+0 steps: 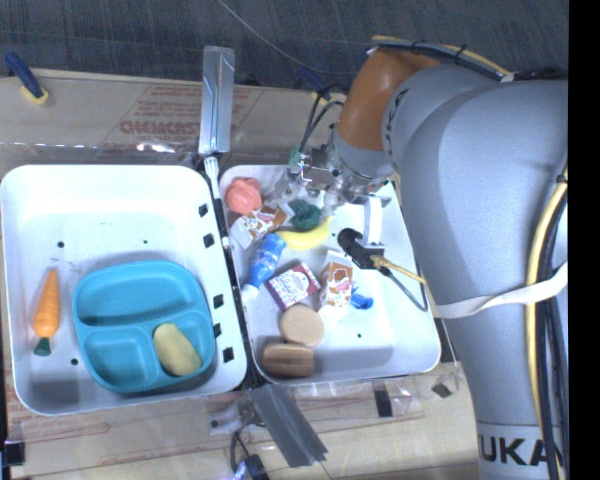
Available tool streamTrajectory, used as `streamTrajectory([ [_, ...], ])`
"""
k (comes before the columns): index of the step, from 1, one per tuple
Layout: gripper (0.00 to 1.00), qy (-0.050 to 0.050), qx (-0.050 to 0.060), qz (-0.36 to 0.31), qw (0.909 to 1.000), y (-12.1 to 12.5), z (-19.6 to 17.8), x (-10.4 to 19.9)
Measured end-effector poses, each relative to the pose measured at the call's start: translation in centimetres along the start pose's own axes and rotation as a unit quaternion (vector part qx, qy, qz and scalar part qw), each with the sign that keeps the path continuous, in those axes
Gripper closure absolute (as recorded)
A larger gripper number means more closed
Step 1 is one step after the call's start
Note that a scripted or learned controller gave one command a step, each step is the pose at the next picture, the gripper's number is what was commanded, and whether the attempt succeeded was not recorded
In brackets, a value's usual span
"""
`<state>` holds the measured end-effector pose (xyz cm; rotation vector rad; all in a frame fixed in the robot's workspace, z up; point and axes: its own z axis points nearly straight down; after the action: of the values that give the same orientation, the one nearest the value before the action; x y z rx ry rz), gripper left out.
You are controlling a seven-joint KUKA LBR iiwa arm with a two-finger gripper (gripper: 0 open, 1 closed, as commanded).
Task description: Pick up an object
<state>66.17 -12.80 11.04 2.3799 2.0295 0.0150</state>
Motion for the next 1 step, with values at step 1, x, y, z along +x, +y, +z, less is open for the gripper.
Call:
streamTrajectory([
  [1, 0.0, -0.001, -0.009, -0.033, 0.9994, -4.66, 0.02, -6.13],
])
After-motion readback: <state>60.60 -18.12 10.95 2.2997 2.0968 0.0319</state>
